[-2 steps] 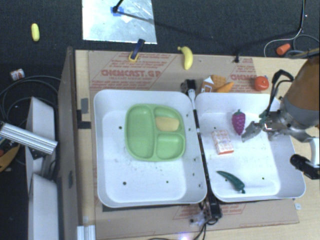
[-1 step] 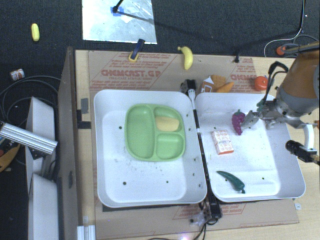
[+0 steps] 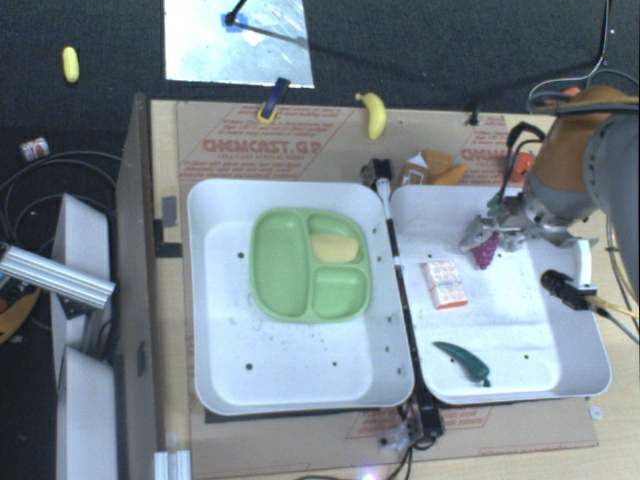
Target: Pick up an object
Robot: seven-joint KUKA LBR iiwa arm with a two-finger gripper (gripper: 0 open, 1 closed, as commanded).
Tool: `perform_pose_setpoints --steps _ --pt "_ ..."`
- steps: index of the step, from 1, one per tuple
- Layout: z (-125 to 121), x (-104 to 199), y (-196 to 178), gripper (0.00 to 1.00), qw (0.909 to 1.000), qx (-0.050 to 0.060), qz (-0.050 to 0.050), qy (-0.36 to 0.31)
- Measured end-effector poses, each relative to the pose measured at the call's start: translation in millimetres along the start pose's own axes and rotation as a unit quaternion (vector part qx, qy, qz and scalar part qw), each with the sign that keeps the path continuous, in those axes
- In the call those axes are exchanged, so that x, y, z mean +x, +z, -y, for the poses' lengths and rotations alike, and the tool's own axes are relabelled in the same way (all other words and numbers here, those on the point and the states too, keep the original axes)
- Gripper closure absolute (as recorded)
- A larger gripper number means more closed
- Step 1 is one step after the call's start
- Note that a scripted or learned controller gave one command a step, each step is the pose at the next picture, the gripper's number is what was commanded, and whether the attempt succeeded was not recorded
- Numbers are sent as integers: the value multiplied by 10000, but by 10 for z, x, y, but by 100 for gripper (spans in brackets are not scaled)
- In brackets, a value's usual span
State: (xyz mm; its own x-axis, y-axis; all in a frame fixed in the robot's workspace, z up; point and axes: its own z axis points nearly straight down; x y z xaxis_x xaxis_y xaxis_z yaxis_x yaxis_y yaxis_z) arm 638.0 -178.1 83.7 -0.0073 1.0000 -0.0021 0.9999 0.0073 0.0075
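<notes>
Reaching in from the frame's right edge, arm bent over the right bin [image 3: 590,368]; gripper [image 3: 487,240] low in that bin's upper part, fingers clamped on a small purple object [image 3: 484,254]. Below it one pink-and-white box [image 3: 443,283] and one dark green pepper [image 3: 463,360]. In the left bin [image 3: 225,368], one green divided tray [image 3: 300,268] holding one yellow piece [image 3: 336,248].

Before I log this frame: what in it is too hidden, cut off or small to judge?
- Gripper, camera view: finger state unreadable; the arm's wrist crowds it.
- Purple object: half under the gripper, so contact or grasp is undecidable.
- Small box: print too small to read.
- Arm: cut off by the right edge.
</notes>
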Motion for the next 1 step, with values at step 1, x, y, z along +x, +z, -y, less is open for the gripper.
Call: perform_pose_setpoints --steps 1 --pt "15 2 -115 100 10000 10 -7 -2"
